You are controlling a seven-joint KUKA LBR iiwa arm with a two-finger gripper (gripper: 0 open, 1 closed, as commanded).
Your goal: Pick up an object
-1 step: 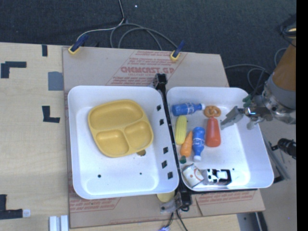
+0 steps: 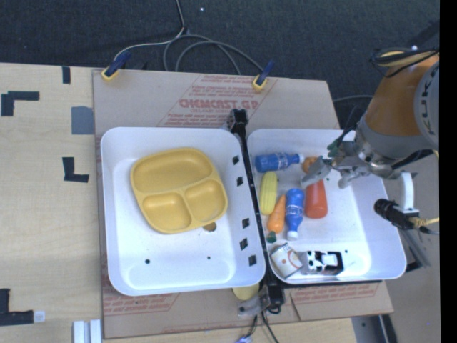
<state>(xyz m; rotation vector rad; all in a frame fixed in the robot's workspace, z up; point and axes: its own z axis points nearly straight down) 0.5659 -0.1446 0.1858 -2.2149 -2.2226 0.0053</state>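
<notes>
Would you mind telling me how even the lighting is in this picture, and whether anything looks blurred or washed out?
In the camera view the light is soft and even, shadows faint; the white bins look bright but keep their edges; the yellow plate is sharp with mild sheen; the gripper and small items near it look slightly soft.

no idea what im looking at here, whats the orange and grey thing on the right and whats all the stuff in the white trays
That is a robot arm, grey with an orange band. One camera, fixed above the bench, looks down at a slant, and the arm reaches in from the right. Its gripper, a two-finger claw, hovers over the right bin; nothing can be seen held in it. That bin holds small toys: a blue bottle lying on its side, a yellow corn cob, an orange carrot, another blue bottle, a red piece and a black-and-white item. The left bin holds a yellow divided plate. The robot's job is to pick something up.
</notes>
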